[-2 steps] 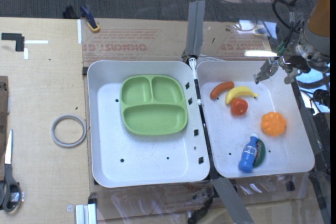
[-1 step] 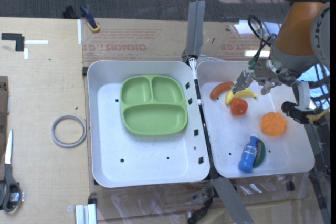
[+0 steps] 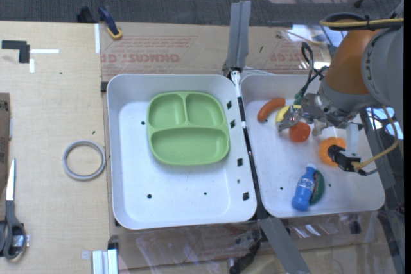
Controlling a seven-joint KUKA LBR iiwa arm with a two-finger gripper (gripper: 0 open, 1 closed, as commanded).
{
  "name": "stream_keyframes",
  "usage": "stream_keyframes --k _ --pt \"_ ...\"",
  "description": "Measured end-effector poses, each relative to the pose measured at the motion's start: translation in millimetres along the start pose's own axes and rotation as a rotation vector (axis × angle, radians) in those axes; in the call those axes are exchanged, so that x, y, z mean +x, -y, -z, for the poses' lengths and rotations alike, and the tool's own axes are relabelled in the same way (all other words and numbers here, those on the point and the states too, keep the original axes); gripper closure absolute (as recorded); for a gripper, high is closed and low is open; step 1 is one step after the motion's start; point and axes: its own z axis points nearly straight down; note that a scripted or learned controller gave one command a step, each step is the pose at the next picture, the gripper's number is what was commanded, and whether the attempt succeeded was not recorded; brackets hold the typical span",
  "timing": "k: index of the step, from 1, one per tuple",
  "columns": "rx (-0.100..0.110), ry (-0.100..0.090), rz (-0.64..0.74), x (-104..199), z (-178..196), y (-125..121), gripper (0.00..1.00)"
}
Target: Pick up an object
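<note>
The right bin [image 3: 276, 192] holds several small objects. An orange-red sausage-shaped piece [image 3: 270, 108] lies at its upper left, with a yellow piece [image 3: 282, 115] right beside it. A red-orange ball [image 3: 299, 133] sits just below them. Further right is an orange object [image 3: 329, 149], partly behind a black cable. A blue bottle [image 3: 304, 188] lies near the front edge, against a green item [image 3: 318, 190]. My gripper [image 3: 293, 117] is low in this bin, between the yellow piece and the red-orange ball, touching or nearly touching both. Nothing is visibly lifted.
The left bin [image 3: 128, 189] holds a green divided plate [image 3: 188, 128]. On the bench to the left lie a grey ring [image 3: 84, 159] and scissors [image 3: 10, 228]. A grey divider post [image 3: 239, 35] stands behind the two bins.
</note>
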Motion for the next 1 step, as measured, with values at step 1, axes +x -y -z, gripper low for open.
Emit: stream_keyframes --k 1 --pt "-0.002 0.0 -0.004 -1.3 10.5 -0.8 1.0"
